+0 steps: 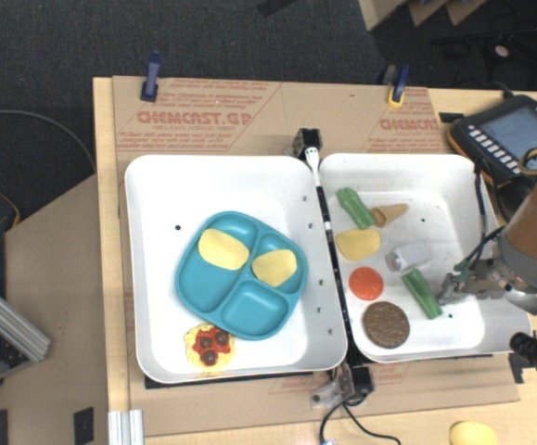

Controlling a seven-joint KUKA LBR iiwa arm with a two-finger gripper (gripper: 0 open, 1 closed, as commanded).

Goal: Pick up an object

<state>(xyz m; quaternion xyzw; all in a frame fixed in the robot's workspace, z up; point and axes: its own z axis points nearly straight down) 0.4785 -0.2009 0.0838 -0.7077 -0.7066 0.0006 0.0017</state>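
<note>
The right bin (400,161) holds several toy foods. A green stick (422,294) lies slanted near its front right, with a grey cylinder (407,257) just behind it. A red disc (366,283) and a brown disc (385,324) sit to the left of the stick. Farther back are a pale yellow piece (358,243), a green pickle-like piece (353,208) and a tan cone (389,214). My gripper (453,286) is low inside this bin at its right side, right beside the green stick's right end. Nothing shows held in it.
The left bin (152,248) carries a blue divided plate (240,306) with two yellow pieces (223,248) in its back compartments. A small pizza-like toy (209,344) lies in front of the plate. A black control pendant (505,137) rests behind the arm at the right.
</note>
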